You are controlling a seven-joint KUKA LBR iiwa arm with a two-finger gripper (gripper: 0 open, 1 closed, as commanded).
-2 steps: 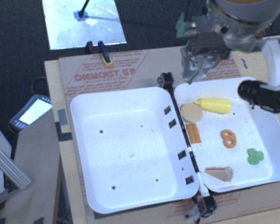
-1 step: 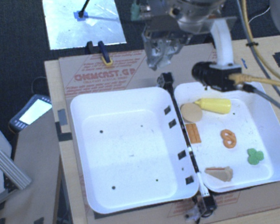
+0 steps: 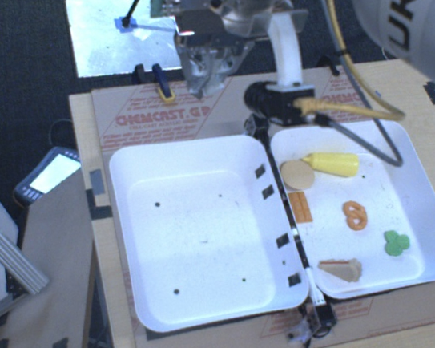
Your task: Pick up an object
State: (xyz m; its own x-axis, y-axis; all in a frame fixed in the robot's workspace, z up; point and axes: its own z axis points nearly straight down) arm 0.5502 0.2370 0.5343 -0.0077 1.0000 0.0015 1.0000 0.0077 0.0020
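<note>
Nothing is picked yet: your tool [image 3: 204, 72] hangs above the worktop beyond the bins, grip state unclear. The bottle [image 3: 333, 163] and pretzel [image 3: 355, 215] lie well below-right of it.

Bins [image 3: 190, 153] smooth white plastic (slightly glossy); claw [image 3: 204, 70] bare metal.

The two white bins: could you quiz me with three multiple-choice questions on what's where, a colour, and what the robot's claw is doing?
1. Which bin holds the objects? A left B right C both
2. What colour is the bottle? A yellow B blue C red
3. Where is the gripper? A down in the right bin B pressed on the pretzel C raised beyond the bins' far edge

B: the right bin holds bottle, pretzel and the rest.
A: it is yellow.
C: the gripper hangs over the board behind.
</note>
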